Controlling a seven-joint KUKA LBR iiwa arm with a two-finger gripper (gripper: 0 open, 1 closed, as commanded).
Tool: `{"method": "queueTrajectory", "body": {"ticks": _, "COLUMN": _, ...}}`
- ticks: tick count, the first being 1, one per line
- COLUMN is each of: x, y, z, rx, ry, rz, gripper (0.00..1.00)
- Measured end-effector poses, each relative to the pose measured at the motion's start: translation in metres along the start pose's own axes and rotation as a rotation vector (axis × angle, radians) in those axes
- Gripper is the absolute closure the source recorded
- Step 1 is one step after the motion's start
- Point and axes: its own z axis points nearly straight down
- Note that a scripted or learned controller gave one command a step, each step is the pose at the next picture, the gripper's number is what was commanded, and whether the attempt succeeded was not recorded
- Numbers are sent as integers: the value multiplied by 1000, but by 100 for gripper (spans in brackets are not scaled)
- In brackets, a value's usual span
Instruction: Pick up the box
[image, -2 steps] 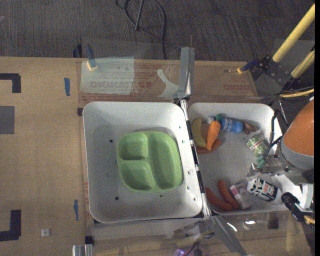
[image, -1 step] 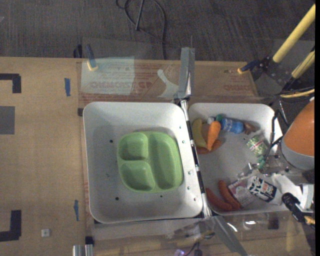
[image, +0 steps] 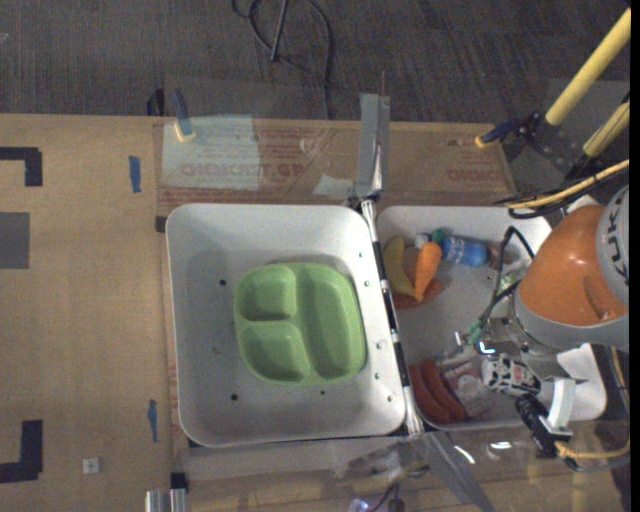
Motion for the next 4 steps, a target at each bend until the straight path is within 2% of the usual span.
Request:
{"method": "queueTrajectory", "body": {"ticks": 1, "x": -33, "y": -5, "z": -3, "rx": 13, "ry": 9, "rz": -188, "gripper": 0}}
{"method": "queueTrajectory", "body": {"ticks": 2, "x": -35, "y": -5, "z": -13, "rx": 9, "ry": 8, "rz": -182, "gripper": 100}}
{"method": "queueTrajectory", "body": {"ticks": 3, "x": -38, "y": -4, "z": -96, "rx": 20, "ry": 6, "rz": 241, "gripper": 100}}
{"method": "queueTrajectory", "body": {"ticks": 4, "x": -38, "y": -4, "z": -96, "rx": 20, "ry": 6, "rz": 241, "gripper": 0}}
